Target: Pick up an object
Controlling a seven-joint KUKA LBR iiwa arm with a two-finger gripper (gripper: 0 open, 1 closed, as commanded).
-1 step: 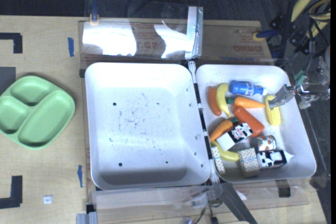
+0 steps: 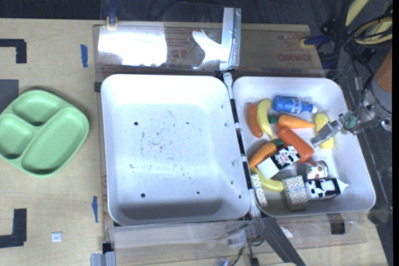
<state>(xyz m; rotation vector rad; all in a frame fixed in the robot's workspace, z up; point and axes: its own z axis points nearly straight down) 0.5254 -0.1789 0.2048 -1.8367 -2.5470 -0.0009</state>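
**Pick not started: nothing lifted yet**

Nearest: black-and-white toy and roll at right bin front edge. Carrots, bananas, blue bottle piled behind. Gripper over pile's right side; grip state unreadable. Nothing visibly held. All 3 steps left: descend, grasp, lift.

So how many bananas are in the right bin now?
3: one banana upper left beside the orange pieces, one by the gripper, one at the lower left. Others may be buried.

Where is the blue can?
The blue cylindrical can lies at the far end of the right white bin, beside a yellow banana, above an orange carrot.
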